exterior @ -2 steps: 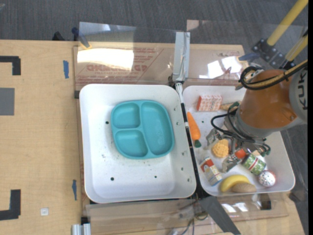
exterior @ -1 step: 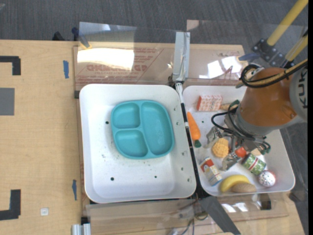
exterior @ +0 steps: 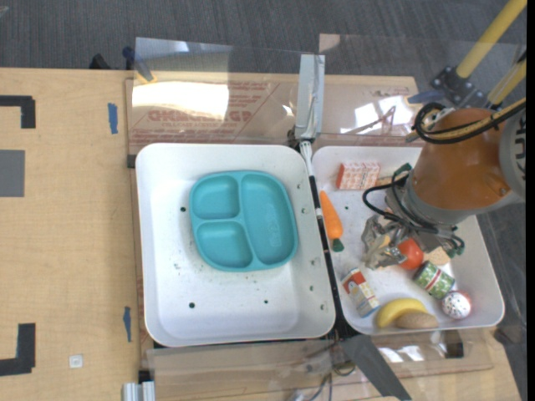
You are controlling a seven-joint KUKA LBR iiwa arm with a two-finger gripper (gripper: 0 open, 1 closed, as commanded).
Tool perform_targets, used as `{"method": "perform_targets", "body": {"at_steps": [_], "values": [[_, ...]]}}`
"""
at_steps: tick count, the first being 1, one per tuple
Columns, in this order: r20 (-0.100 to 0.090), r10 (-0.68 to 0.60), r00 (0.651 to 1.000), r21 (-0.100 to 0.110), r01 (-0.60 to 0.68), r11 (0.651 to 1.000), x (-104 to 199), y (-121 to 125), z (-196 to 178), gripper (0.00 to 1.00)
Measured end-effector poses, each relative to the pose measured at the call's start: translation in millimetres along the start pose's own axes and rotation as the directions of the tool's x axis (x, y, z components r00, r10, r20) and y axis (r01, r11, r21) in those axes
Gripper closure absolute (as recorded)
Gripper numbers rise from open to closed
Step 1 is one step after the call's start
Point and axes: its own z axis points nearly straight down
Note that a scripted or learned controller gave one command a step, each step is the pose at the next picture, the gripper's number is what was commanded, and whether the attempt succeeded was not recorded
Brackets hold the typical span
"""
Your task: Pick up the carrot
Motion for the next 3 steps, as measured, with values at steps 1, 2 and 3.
{"method": "perform_targets", "body": {"at_steps": [1,2,3], "values": [[-0.001,0.0,1.0,-0.001,0.0,1.0,0,0,1,0.0],[-0.012,0.048,0.999,-0.009,-0.048,0.999,-2,-10,13,0.0],[0.001,0.048,0.999,-0.002,-0.048,0.999,-7,-12,0,1.0]]}}
